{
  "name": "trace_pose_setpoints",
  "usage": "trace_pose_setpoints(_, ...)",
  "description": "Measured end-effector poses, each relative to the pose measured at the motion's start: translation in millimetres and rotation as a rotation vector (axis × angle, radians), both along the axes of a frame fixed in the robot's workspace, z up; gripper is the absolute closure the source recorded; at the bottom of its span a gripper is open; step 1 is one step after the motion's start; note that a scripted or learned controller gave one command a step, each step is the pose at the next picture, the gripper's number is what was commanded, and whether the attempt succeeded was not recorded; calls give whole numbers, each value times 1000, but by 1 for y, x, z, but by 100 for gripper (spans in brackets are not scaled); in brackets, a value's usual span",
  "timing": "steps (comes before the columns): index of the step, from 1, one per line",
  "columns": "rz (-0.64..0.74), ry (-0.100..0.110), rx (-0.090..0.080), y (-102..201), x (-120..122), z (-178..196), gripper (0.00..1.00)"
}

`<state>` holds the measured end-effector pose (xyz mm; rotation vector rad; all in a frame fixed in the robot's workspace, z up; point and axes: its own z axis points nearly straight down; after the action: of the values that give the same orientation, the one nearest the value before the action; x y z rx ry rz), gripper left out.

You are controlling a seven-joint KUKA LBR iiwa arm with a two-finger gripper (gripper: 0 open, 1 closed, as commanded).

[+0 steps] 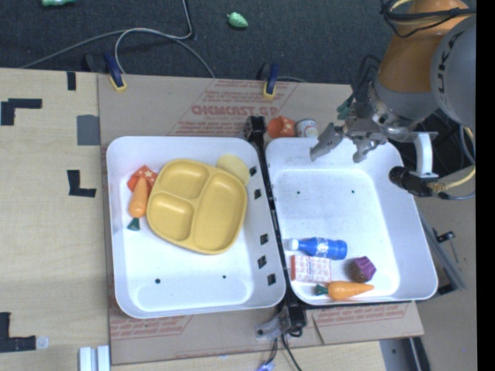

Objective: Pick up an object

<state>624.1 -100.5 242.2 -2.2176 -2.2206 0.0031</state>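
Four small things are lying in the right bin (402, 230), bunched at its near edge: a blue bottle (321, 247), a red-and-white packet (310, 269), a purple lump (362, 268) and an orange carrot (348, 289). The hand (341, 150) is hovering over that bin's far rim, well apart from them, its two fingers spread and gripping nothing. In the left bin (186, 284) a yellow divided plate (196, 205) is sitting beside a second carrot (138, 199).
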Motion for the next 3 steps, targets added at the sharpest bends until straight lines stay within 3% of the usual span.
trace_pose_setpoints(1, -1, -2, -1, 7, -15, -20, 0)
trace_pose_setpoints(2, -2, -2, -2, -10, -111, -2, 0)
trace_pose_setpoints(3, 1, -1, 0, 25, -96, -59, 0)
